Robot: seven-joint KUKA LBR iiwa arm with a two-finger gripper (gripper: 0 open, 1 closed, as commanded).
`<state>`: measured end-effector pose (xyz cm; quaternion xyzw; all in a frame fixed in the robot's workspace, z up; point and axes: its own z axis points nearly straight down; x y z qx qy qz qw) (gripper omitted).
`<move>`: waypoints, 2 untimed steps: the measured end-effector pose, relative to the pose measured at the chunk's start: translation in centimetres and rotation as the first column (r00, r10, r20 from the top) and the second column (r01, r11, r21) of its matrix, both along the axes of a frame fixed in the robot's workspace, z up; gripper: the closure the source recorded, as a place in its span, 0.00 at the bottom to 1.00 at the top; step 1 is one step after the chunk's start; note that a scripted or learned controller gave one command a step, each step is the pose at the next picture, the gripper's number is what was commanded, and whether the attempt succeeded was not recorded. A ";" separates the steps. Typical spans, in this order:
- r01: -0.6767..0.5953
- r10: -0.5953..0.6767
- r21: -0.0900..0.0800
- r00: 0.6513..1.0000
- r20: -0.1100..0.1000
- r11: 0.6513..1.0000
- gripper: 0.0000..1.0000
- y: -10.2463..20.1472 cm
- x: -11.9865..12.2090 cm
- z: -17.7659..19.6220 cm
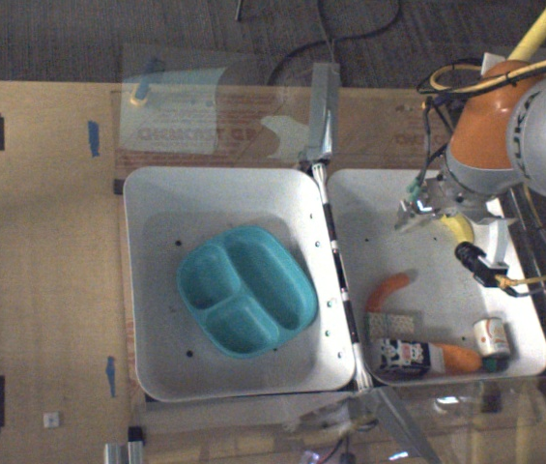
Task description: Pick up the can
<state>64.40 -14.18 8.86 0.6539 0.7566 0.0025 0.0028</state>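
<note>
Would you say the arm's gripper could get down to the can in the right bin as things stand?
Probably yes: the can stands by the right bin's near corner, uncovered from above, though an orange piece lies right beside it. The gripper hovers further back.

One fixed camera looks down at a slant from above the bench [41, 288], taking in both white bins [147, 220] and floor beyond them.

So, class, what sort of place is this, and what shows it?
Probably a robotics lab test bench: a robot arm over two white bins, taped markers on a wooden bench, loose cables.
</note>
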 end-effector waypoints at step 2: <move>0.471 -0.471 0.001 0.882 -0.008 0.882 0.00 -1.1 2.4 -0.2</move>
